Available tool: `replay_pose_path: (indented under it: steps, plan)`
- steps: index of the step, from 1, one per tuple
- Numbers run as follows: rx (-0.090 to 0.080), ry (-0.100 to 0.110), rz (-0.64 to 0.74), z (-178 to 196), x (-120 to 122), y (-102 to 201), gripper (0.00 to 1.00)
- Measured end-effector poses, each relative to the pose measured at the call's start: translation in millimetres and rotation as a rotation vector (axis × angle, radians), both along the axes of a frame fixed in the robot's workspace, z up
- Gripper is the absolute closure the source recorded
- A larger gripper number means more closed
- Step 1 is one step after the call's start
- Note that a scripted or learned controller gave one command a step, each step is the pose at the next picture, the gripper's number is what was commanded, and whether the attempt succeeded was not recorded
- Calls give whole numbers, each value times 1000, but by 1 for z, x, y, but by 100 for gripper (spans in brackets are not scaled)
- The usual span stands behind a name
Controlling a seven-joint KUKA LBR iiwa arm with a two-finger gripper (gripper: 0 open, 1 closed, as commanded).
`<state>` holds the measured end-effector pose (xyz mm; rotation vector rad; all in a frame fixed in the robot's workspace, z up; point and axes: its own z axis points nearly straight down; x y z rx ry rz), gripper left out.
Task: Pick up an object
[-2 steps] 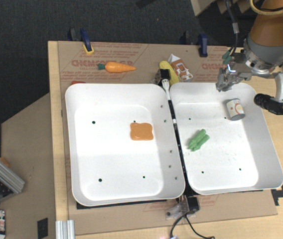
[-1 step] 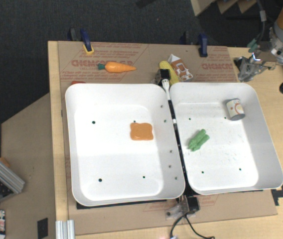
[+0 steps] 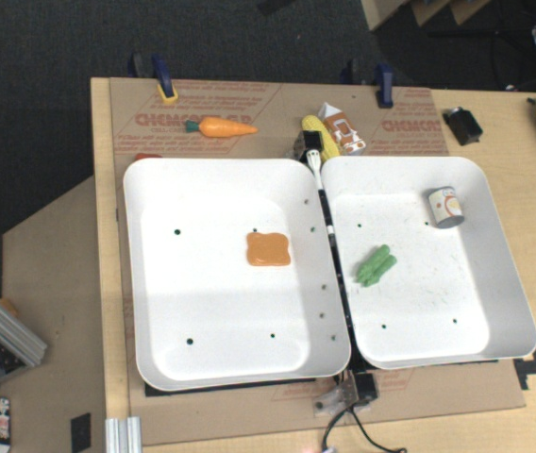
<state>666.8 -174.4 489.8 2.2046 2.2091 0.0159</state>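
Note:
An orange toast-shaped piece (image 3: 268,249) lies flat near the middle of the left bin (image 3: 155,206). In the right bin (image 3: 494,281) a green bumpy object (image 3: 376,265) rests toward the left side. A small grey and white can (image 3: 444,207) lies on its side near that bin's back right corner.
A toy carrot (image 3: 219,128) lies on the cardboard behind the left bin. A yellow item (image 3: 313,132) and a small orange and white packet (image 3: 341,133) sit behind the seam between the bins. Blue clamps (image 3: 164,76) (image 3: 384,83) hold the cardboard's back edge.

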Motion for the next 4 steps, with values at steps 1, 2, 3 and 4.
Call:
replay_pose_path:
  steps: [1,2,3,4]
  plan:
    - [5,12,-6,53,-118,4,100]
    - [6,21,-10,47,-191,-39,100]
    - [8,19,9,45,-144,55,100]
    - [3,21,-15,46,-191,-54,100]
